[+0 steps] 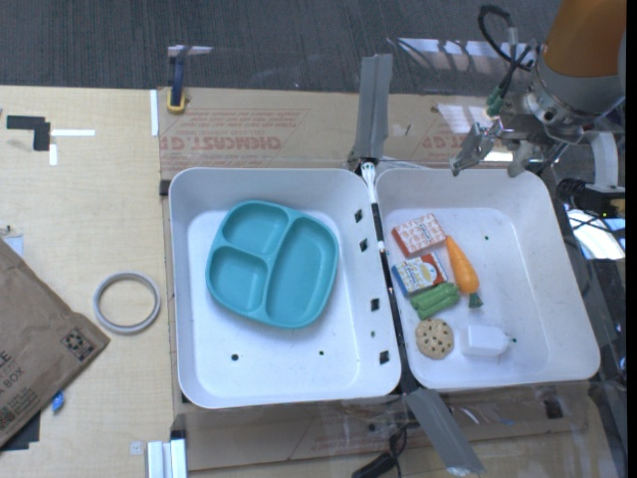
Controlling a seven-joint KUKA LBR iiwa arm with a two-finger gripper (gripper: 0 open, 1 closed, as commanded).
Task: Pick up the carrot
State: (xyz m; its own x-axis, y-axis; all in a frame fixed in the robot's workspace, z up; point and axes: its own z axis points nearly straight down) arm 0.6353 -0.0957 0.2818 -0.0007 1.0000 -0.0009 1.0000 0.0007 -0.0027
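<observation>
Camera view has the carrot [460, 265] lying in the right bin [532, 217], just right of two small cartons [418, 252], with a green veggie [435, 300], a cookie [434, 339] and a white block [486, 342] nearby. Claw [495, 150] hangs over that bin's back edge, fingers spread wide, holding nothing

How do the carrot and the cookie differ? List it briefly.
The carrot is orange and long, tapering; the cookie is tan, round and flat with dark spots. The carrot lies higher in the view beside the small boxes; the cookie lies lower, next to a white block. Both lie in the right bin, apart from the tool.
</observation>
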